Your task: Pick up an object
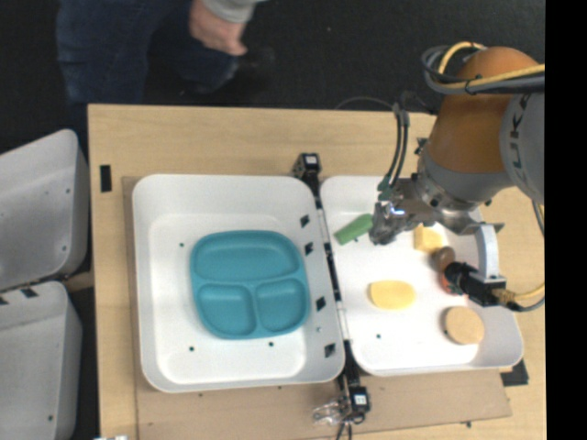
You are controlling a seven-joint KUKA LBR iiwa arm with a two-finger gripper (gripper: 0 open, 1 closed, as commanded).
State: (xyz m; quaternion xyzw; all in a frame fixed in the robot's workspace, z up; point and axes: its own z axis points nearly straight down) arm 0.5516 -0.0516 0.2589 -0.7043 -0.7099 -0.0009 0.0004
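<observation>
In the right bin (514, 351), toward ten o'clock, the gripper (383, 225) hangs beside a green piece (352, 231); whether it pinches anything I cannot tell. A good pick means centring over the piece, descending straight, clear of the divider (327, 264)

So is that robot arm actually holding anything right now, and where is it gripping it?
It cannot be told. The gripper sits right at one end of a green piece in the right bin, but the view doesn't show whether it clasps it.
</observation>
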